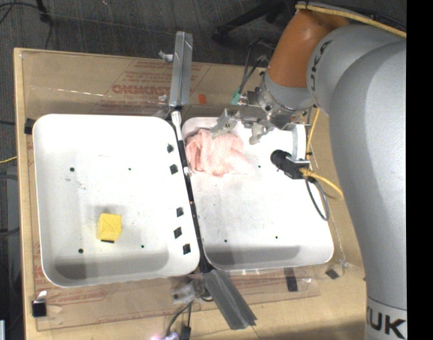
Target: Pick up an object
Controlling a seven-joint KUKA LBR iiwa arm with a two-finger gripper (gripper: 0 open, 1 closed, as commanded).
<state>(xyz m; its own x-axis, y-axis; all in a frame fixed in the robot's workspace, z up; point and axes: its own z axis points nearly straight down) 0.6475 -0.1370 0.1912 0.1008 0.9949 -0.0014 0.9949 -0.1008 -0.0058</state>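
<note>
My claw [239, 125] hangs over the far end of the right bin [273, 218], at about twelve o'clock of that bin, just inside its upper rim. Its two thin fingers [223, 125] stand spread apart, one toward nine o'clock and one toward three, and nothing sits between them that I can make out. The nine o'clock finger reaches over the top edge of the pink cloth [212, 154]; whether it touches the cloth I cannot tell.

The pink cloth lies crumpled in the right bin's upper left corner, at about eleven o'clock of the bin, close against the divider [184, 190] between the two bins. It rests on the bin floor, just below my claw at six o'clock from it.

A yellow block [109, 227] sits in the left bin [67, 140], toward seven o'clock of that bin, alone on the floor and well apart from my claw.

My arm [365, 154] comes in from three o'clock, grey and broad, with the orange band [295, 44] above the wrist at about one o'clock from the claw. A black cable fitting [287, 163] with a yellow lead hangs near the right bin's three o'clock side. Both bins rest on the bench [25, 190].
</note>
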